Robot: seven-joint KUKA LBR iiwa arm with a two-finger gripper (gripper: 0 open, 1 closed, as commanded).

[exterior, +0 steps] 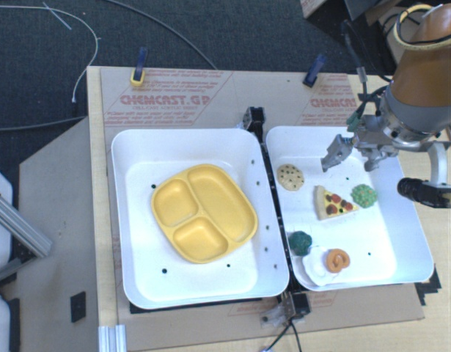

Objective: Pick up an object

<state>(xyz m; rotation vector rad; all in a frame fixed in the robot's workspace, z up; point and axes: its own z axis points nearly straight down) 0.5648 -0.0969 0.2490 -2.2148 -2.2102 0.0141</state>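
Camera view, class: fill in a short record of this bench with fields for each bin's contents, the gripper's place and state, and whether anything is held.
left bin: yellow tray with three compartments, lying flat
right bin: cookie, pizza slice, light green broccoli, dark green broccoli, small white plate bearing a doughnut
gripper: over the far part of the right bin, fingers spread
held: nothing between the fingers
nearest to gripper: cookie and pizza slice, both apart from it
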